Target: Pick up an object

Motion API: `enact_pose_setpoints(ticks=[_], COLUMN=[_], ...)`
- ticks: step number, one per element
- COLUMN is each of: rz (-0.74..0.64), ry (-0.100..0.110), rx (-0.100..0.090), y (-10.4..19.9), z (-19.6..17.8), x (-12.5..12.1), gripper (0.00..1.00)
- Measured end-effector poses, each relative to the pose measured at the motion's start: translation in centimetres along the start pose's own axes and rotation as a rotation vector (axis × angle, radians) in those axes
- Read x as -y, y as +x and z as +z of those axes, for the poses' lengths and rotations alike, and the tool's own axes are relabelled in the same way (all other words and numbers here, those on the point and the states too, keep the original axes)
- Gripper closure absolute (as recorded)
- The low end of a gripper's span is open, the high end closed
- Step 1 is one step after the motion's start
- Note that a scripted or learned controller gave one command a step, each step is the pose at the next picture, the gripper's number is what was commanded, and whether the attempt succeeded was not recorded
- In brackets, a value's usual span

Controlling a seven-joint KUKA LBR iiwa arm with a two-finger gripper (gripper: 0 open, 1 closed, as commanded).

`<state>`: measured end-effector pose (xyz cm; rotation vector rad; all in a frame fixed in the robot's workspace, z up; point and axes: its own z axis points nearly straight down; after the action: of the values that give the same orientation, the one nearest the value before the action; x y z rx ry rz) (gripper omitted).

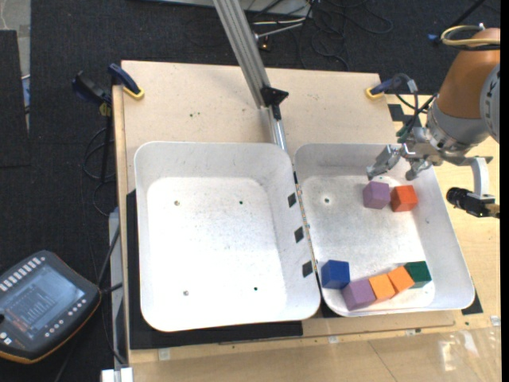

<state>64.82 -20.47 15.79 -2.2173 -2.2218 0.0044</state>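
Camera view from above, looking down at a slant on a flat tan bench (207, 102) of bare board, a bit speckled. Two shallow white bins side by side on it, smooth, with rounded corners and low walls. Left bin (159, 165) dotted with tiny dark specks. Right bin (334, 161) holding seven small blocks, all boxy with flat faces and sharp corners.

Near the far side of the right bin: a light purple block (376, 194) and an orange block (404, 198), just beside each other. Along the near wall: a blue block (335, 274), then a purple block (358, 294), another orange block (382, 285), a yellow-orange block (400, 278) and a green block (417, 273), packed in a tilted row, touching.

Grey arm (469, 94) with an orange band, round and shiny, reaching in from the right. End effector (398, 159) of grey metal low over the far right part of the right bin, just above and behind the light purple block. Fingers spread apart, nothing between them.

Plenty of open floor in the middle of the right bin, between the two groups of blocks. Little room by the near wall, where the row sits tight against the rim. Slim metal pole (242, 42) slanting down to the gap between the bins.
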Motion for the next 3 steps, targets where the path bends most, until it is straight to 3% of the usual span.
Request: enact_pose_setpoints(ticks=[1,2,3], rz=[-0.002,-0.002,-0.001], ry=[0.000,-0.007,-0.013], rx=[-0.001,0.002,0.003], y=[0.7,0.6,0.9], z=[5.4,3.9,-2.5], x=[-0.8,-1.0,-1.1], gripper=[0.00,1.00,1.00])
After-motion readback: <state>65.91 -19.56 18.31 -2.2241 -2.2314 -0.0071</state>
